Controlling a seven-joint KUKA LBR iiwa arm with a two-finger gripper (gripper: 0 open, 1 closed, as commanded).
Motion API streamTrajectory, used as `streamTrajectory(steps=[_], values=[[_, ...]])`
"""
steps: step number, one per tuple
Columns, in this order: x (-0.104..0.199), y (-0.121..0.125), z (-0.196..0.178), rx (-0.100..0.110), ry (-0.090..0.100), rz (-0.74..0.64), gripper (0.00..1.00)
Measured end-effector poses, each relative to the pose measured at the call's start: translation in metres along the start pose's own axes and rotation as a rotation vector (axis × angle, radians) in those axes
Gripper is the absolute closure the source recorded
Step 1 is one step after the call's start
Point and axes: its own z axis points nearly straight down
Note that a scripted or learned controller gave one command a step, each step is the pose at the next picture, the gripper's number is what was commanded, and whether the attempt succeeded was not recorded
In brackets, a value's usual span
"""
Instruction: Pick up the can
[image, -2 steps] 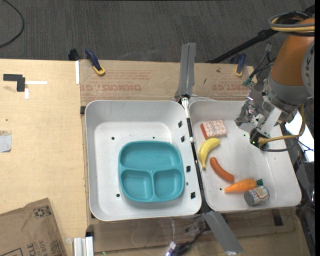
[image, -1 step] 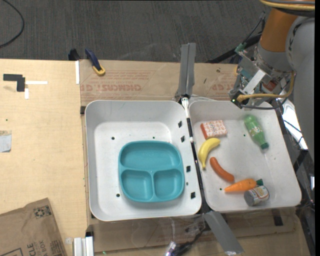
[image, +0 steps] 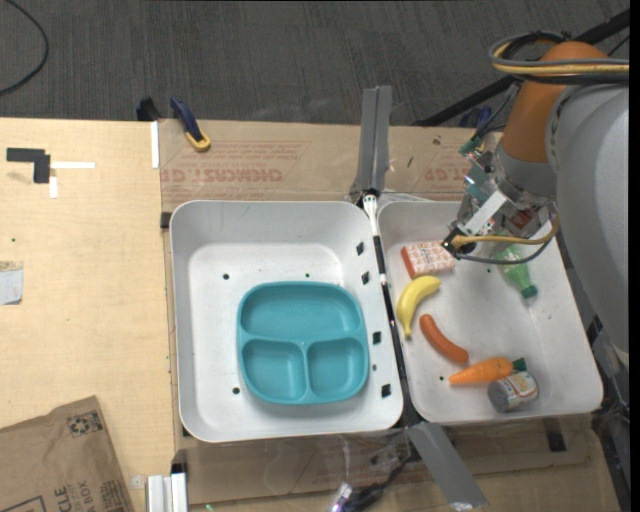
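Hovering gripper well apart from can

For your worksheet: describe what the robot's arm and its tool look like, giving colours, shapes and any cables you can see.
The arm is a thick, rounded grey tube with an orange band above the wrist. Dark and yellowish cables loop over its top. The tool is a small cluster of metal and dark parts with thin wires trailing beneath it; its finer details are too small to make out.
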Motion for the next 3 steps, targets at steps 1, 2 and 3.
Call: streamTrajectory(steps=[1, 2, 3], values=[[-0.041, -0.053, -0.029, 0.001, 0.001, 0.049, 1.00], [0.020, -0.050, -0.071, -0.002, 0.001, 0.208, 1.00], [-0.017, 0.024, -0.039, 0.000, 0.000, 0.242, 1.00]])
